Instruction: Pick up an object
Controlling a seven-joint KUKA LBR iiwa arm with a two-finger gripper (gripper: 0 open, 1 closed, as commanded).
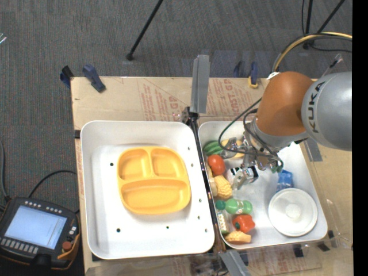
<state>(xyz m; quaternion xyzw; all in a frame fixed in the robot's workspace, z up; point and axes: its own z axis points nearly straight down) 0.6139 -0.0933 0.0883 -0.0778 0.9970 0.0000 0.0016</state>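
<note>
The gripper [244,172] hangs low in the right bin [313,183], just beside the yellow corn-like toy [221,186], and whether it is spread or closed, or has anything between its tips, cannot be told from this slanted view. The red tomato-like piece [216,164] sits just above the corn toy, touching it; a green piece [237,206] lies just below it. The white bowl [292,211] is further off to the lower right of the corn toy. Because the toys crowd together along the bin's left wall, a close here may pinch two at once or shove one aside, so the grasp risks slipping.
</note>
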